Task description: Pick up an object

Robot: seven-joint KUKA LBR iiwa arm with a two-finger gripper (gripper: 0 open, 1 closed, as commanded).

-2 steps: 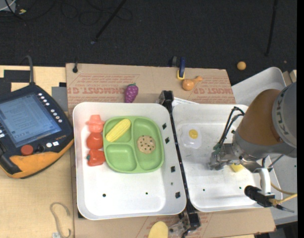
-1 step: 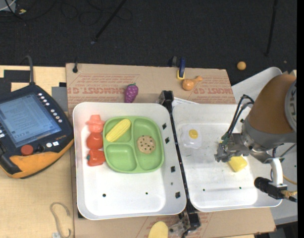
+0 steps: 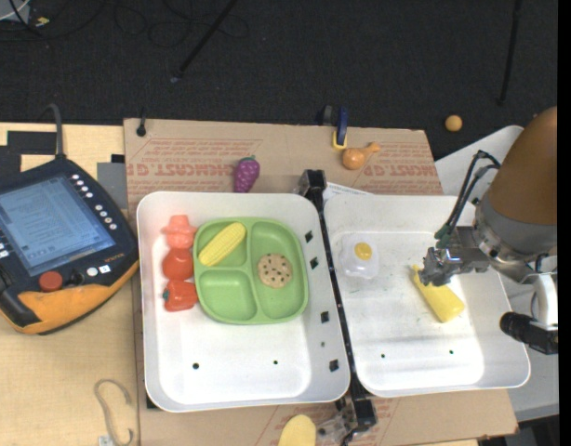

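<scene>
Right bin (image 3: 490, 360), yellow block (image 3: 441, 300)

teach pendant (image 3: 53, 240) left of the bins, purple grapes (image 3: 245, 173) on cardboard (image 3: 202, 156) behind

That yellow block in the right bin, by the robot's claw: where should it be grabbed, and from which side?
Probably across its short width near the middle, coming straight down. The yellow block lies flat and slanted on the right bin, so its long sides are free. The gripper is at its upper end, and the clear cup sits apart on the left.
</scene>
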